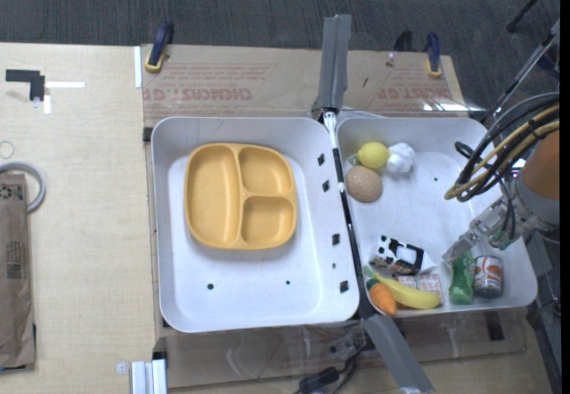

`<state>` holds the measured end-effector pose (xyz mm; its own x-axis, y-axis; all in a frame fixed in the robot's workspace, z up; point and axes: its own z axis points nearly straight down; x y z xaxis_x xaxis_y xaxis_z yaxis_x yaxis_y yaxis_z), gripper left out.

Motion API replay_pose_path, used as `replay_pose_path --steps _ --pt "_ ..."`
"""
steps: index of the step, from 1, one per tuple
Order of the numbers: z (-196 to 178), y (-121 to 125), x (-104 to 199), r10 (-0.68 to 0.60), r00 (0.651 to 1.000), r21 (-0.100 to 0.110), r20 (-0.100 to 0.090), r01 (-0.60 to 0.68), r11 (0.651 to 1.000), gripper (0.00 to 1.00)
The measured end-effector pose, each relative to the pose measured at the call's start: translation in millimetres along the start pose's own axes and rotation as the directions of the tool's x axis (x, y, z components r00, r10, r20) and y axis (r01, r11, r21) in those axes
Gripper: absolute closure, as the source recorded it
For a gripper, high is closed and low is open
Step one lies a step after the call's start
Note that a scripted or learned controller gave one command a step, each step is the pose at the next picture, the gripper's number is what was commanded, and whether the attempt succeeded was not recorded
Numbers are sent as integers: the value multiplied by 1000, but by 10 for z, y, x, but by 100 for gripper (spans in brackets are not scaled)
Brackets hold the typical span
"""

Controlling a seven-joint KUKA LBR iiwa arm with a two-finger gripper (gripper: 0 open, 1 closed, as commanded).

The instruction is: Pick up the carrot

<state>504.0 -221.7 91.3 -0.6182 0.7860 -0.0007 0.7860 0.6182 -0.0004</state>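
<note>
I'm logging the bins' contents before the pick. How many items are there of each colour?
Yellow: 3 - tray, lemon, banana
Orange: 1 - carrot
Brown: 1 - kiwi
Green: 1 - packet
Red and white: 1 - can
Total: 7

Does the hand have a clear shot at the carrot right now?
Probably, but tight. The carrot lies in the right bin's front-left corner with the banana against it; its top is uncovered. The hand is across the bin.

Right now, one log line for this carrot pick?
phase: approach | gripper: above right bin, near can | carrot: front-left corner beside banana, untouched
</note>
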Motion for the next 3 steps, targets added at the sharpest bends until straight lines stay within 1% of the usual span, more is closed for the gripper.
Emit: replay_pose_path --steps 1,2,3 --pt "-278 330 -274 -170 985 -1 3 170 985 0" --pt "-8 68 -51 -236 972 -1 2 236 972 0" --pt "-280 298 -230 -465 885 -1 4 465 885 0"
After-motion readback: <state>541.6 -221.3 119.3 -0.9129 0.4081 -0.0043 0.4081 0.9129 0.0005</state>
